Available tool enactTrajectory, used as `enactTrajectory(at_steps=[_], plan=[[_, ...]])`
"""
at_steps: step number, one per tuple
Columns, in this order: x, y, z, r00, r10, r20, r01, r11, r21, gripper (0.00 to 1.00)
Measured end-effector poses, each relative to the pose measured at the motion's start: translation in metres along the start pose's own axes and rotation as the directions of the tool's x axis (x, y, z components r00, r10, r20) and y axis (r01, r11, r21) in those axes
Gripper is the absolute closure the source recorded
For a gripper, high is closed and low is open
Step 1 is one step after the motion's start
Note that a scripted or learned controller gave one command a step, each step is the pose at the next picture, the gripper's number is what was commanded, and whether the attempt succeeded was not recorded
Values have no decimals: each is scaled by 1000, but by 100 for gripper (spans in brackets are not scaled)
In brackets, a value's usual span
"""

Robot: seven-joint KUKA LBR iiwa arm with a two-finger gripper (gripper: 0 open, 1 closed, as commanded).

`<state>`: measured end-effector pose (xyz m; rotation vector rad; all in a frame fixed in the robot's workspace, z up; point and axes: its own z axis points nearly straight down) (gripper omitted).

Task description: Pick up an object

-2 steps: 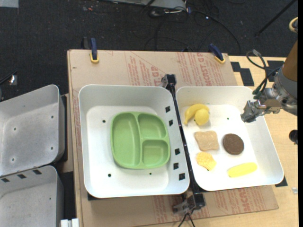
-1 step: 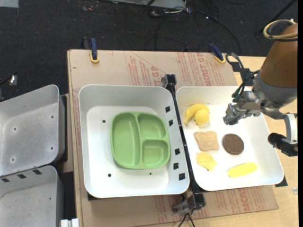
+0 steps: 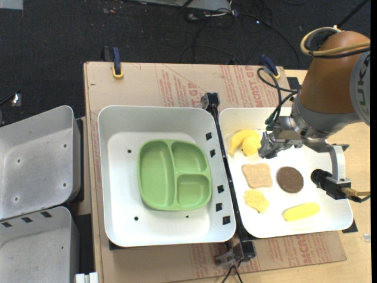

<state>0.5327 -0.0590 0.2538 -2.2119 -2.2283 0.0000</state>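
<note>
Camera view: your tool (image 3: pixel 268 148) sits low in the right bin (image 3: pixel 341 226), just right of the yellow banana-like piece (image 3: pixel 244 142), near touching; it lies to the tool's left. Toast (image 3: pixel 257 175) is nearer the camera. Can't tell tool state.

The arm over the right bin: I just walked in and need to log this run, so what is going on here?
A grey and orange arm reaches in from the right, its gripper low over the right bin, right beside the yellow banana. Nothing shows between its fingers. A toast slice, brown cookie, small yellow piece and yellow oblong lie in that bin. The left bin holds a green divided plate.
</note>
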Motion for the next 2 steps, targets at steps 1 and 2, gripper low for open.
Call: enactTrajectory(at_steps=[1, 2], plan=[[53, 11, -4, 1000, -1, 0, 1, 1000, -2, 100], [115, 19, 0, 1000, -1, 0, 1, 1000, -2, 100]])
